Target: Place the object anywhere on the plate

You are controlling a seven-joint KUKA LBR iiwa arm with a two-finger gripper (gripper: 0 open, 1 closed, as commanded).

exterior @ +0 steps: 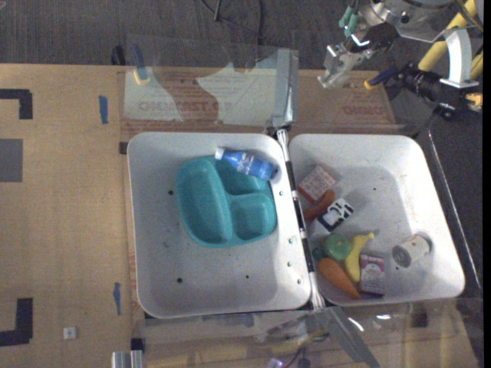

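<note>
Grey metal, the gripper hangs high beyond the far edge of the right bin; whether it is apart or together I cannot tell, and nothing shows in its grasp. The blue bottle already rests on the far rim of the teal plate, lying to the gripper's near-left with its long axis running left to right; the arm reaches in from the right, wrist tilted downward.

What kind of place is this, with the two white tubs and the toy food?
Most likely a robotics lab test bench. A robot arm's gripper hangs above two white bins, one holding a teal plate, the other toy food such as a carrot; tape marks dot the bench.
</note>
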